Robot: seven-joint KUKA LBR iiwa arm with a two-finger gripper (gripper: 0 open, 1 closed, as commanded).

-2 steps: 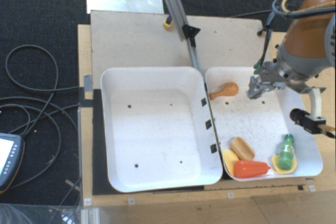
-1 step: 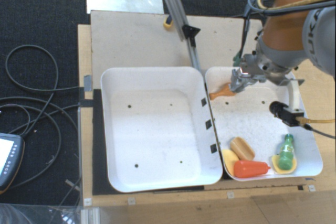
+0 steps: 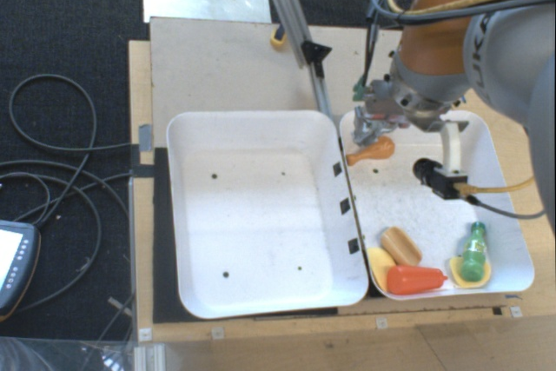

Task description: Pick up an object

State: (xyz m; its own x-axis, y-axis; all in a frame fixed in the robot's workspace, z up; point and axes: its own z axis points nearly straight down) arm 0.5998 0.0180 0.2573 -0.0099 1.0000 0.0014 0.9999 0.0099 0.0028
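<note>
My gripper hangs over the far left corner of the right bin, close to the wall shared with the left bin. An orange drumstick-shaped toy lies directly under the gripper's tip and meets it at its upper edge, with its thin end pointing left. Whether the toy is gripped or only touched is hidden by the gripper body. The toy's right part is partly covered by the gripper.
Along the right bin's near edge lie a brown bun-like piece, a yellow piece, a red-orange piece and a green bottle on a yellow-green item. The left bin stands beside it. A grey pole slants across the back.
</note>
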